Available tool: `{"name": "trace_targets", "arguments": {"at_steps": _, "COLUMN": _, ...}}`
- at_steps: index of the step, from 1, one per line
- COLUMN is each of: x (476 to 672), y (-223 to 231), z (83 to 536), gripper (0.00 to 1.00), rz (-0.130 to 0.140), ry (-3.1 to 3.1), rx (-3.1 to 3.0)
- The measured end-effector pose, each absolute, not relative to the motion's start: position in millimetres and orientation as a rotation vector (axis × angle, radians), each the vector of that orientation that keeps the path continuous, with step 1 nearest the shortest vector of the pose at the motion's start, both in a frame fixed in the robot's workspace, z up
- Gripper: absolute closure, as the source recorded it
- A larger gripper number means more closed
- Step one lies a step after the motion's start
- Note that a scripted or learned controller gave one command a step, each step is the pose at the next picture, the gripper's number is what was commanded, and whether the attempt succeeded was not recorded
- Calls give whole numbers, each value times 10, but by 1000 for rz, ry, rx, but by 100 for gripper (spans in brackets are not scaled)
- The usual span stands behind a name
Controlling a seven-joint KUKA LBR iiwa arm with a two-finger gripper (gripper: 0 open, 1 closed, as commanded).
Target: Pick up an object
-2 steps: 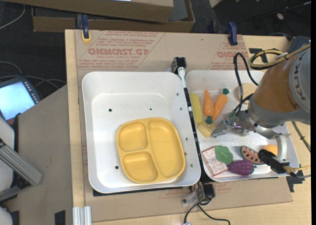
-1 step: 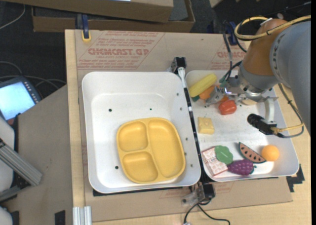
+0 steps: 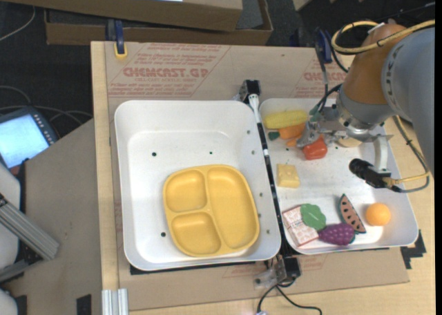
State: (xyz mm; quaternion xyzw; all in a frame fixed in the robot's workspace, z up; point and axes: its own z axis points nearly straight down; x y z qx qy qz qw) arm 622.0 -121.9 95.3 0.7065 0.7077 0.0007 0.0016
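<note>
Two shallow white plastic bins side by side on cardboard-topped bench (image 3: 173, 65); left bin (image 3: 138, 168), centre-left of frame: smooth yellow tray (image 3: 209, 210) w/ three rounded compartments, lying flat toward lower right of bin. Right bin (image 3: 400, 227), centre-right: long yellow piece (image 3: 284, 119) at upper left w/ orange piece (image 3: 293, 131) just below, touching; pale yellow cheese-like wedge (image 3: 288, 175) near middle-left; along lower edge a printed card (image 3: 297, 222) under a green leaf shape (image 3: 312, 215), knobbly purple grape cluster (image 3: 337, 235), watermelon slice (image 3: 351, 213), round orange fruit (image 3: 377, 214). Glossy red pepper-like toy (image 3: 315, 148) in upper middle of right bin, directly under pincer (image 3: 319, 134); pincer down over it, touching or nearly; open or clenched: can't tell.
</note>
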Motion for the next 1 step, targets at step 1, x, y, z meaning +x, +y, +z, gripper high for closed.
{"name": "trace_targets", "arguments": {"at_steps": 1, "x": 5865, "y": -532, "z": 1999, "gripper": 100, "rz": 11, "ry": 2226, "rx": 2211}}
